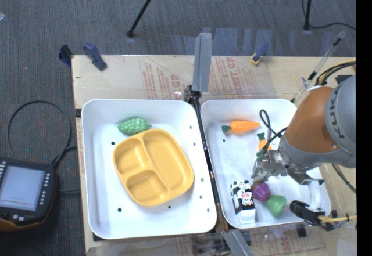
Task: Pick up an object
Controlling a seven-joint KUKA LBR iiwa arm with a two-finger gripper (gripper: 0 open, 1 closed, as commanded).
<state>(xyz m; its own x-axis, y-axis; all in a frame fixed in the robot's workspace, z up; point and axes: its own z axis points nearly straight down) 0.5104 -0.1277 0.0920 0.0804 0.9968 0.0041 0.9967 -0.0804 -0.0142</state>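
My gripper (263,175) hangs low in the right bin (232,159), just above a purple toy (261,191). A green toy (276,205) lies right of the purple one, and a black-and-white cow-print box (243,197) stands to its left. An orange carrot (244,126) with a green top lies at the bin's far side. A small orange piece (263,144) shows beside the wrist. The arm's orange band (314,121) covers the bin's right part.
The left bin (99,191) holds a yellow divided plate (153,166) and a green bumpy toy (133,125) behind it. A grey post (202,63) stands between the bins at the back. A pendant (23,191) rests off the bench to the left.
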